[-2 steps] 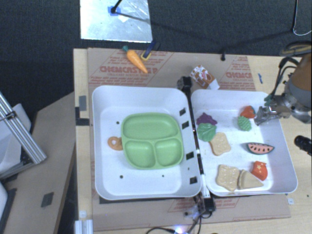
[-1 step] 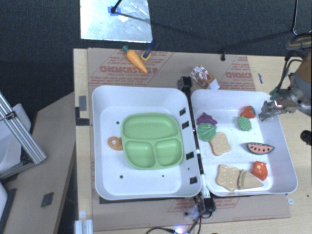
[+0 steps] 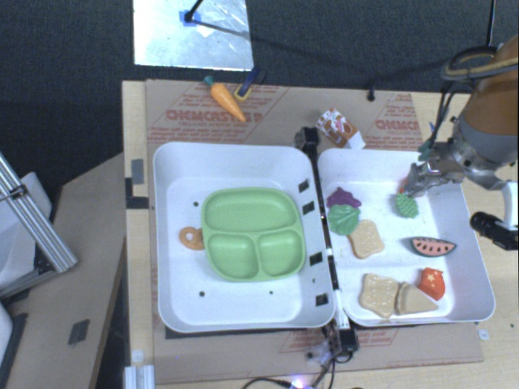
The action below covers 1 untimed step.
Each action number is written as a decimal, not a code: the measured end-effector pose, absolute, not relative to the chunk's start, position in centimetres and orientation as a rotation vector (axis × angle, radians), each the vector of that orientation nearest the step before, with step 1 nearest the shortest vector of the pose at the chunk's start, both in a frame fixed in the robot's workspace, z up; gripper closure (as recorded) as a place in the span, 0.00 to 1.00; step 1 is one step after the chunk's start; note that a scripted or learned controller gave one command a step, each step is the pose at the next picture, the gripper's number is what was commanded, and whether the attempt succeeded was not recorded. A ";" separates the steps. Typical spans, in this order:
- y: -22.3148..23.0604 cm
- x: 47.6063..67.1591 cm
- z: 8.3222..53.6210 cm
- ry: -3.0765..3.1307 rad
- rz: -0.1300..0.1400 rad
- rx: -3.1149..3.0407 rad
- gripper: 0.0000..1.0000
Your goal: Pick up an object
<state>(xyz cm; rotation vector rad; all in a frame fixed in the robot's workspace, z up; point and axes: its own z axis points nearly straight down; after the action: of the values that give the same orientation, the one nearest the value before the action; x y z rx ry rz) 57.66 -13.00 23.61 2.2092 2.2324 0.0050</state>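
Currently the gripper (image 3: 415, 181) sits low over the far part of the right bin (image 3: 478, 286), tip just beside a small green leafy toy (image 3: 406, 206); something reddish shows right at the tip. Can't tell from this angle whether the fingers are released or clenched, and nothing is clearly seen between them, so I wouldn't call it a grasp.

Candidate objects, all in the right bin: green leafy toy at the tip, purple piece (image 3: 344, 196) and lettuce (image 3: 343, 218) on the left side, bread slice (image 3: 367, 239) mid-bin, watermelon wedge (image 3: 432, 246) right, toast pieces (image 3: 379, 294) and red piece (image 3: 431, 283) near edge.

To do it well: centre over the green toy, not its edge, straddle its narrow axis, go down to the bin floor, close, lift straight. Watch the far bin wall for clearance.

Left bin (image 3: 174, 241) holds a green divided tray (image 3: 248, 232) and an orange ring (image 3: 191, 238). Ignore.
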 end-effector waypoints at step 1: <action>-7.4 58.0 24.1 2.233 0.005 2.209 1.00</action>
<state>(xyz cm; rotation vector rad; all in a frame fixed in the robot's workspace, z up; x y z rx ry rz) 57.98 -7.42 24.13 2.2088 2.2328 0.0050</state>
